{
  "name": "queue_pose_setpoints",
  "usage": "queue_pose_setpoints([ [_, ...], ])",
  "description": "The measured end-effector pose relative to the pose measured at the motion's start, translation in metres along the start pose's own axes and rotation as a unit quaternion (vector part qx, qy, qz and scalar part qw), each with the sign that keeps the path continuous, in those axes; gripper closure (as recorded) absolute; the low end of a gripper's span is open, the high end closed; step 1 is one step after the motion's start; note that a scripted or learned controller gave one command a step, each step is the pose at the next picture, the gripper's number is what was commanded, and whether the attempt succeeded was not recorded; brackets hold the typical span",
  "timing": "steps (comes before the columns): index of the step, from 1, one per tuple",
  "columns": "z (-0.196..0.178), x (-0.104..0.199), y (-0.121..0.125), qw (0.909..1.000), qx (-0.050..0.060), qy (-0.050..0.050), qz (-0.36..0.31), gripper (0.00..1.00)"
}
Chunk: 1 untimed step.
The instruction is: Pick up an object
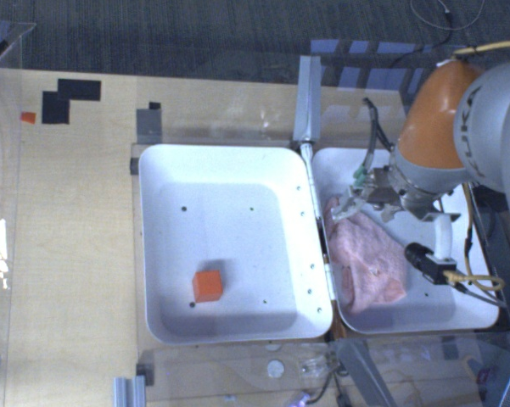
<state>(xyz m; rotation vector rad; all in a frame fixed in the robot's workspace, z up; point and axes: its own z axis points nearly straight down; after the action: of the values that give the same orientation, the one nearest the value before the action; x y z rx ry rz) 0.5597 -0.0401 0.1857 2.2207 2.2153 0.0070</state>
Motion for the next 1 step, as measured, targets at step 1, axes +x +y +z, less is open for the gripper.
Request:
queue_pose_setpoints([
  [1,0.0895,-0.0431,0.0118,0.9982,-0.001,0.0,-0.06,0.0],
])
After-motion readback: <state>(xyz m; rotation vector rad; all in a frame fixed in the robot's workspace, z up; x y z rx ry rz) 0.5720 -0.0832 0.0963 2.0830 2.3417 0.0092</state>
